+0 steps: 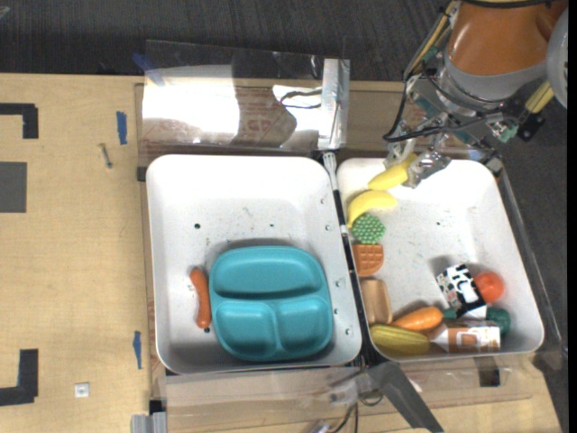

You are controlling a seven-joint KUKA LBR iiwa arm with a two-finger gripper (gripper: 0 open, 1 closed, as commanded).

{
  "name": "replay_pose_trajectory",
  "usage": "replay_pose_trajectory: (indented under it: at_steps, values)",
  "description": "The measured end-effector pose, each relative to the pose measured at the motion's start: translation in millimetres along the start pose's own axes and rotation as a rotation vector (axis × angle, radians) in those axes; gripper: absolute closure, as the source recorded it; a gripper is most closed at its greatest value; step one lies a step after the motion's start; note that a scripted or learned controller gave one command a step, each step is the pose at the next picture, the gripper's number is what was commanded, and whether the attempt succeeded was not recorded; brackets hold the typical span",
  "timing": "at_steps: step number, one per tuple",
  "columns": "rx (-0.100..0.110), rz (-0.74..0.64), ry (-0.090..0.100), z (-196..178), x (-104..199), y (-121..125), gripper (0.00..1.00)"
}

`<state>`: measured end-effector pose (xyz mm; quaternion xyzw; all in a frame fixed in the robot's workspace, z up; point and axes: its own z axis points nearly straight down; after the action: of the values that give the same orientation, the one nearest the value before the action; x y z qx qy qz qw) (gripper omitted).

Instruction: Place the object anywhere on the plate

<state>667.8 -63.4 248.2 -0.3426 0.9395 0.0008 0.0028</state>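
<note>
Big picture first: the wooden counter (63,269) carries two white bins, the left bin (180,197) holding the teal divided plate (270,314) at its six o'clock with an orange sausage (202,298) just beside the plate at nine o'clock. The grey-and-orange arm (500,34) hangs over the right bin (469,215) at twelve o'clock. The jaws (410,165) sit at the bin's eleven o'clock corner with a yellow banana (389,179) pinched between them, above a lemon (370,202), green berry (368,228) and small toys strewn toward five o'clock.
</note>
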Motion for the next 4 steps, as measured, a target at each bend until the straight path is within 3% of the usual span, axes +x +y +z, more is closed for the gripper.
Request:
replay_pose_trajectory:
  at_steps: [1,2,3,4]
  values:
    - [0.0,-0.333,0.001,-5,8,80,1.0]
    - [0.002,-0.214,-0.003,-53,8,182,1.0]
    - [-0.007,-0.103,0.009,88,-9,230,1.0]
    - [-0.001,-0.1,0.001,84,-11,227,0.0]
